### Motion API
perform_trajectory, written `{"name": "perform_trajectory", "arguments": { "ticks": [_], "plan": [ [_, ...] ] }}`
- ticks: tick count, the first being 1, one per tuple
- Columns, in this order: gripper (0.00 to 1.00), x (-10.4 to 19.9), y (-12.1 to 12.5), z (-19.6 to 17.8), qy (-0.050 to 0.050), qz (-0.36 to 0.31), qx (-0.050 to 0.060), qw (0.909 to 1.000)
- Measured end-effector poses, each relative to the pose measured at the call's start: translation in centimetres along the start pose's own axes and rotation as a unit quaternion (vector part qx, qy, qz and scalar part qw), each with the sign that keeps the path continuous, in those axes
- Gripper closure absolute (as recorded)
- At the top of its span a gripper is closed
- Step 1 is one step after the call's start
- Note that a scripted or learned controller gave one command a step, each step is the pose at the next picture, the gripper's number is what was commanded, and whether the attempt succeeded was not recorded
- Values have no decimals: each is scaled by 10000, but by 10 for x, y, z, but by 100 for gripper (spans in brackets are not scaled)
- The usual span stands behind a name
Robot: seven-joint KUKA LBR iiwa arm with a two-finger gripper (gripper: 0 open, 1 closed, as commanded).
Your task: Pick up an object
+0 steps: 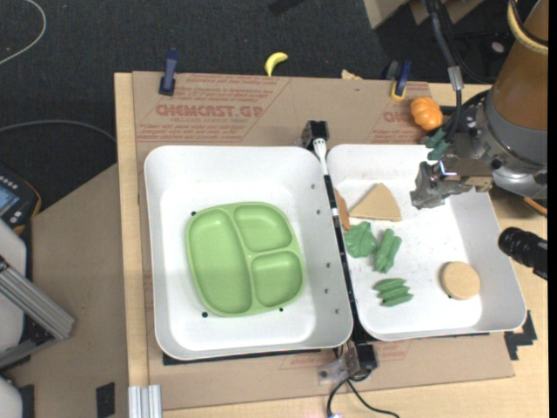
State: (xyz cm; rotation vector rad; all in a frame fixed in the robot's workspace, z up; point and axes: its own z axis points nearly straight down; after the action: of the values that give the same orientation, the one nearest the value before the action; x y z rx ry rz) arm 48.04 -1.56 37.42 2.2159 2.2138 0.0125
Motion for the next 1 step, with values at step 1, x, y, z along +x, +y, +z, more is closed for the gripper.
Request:
{"name": "perform_trajectory", "arguments": {
  "ticks": [1],
  "plan": [
    [100, 7, -5, 135, 7, 5, 132, 9999]
  ]
}}
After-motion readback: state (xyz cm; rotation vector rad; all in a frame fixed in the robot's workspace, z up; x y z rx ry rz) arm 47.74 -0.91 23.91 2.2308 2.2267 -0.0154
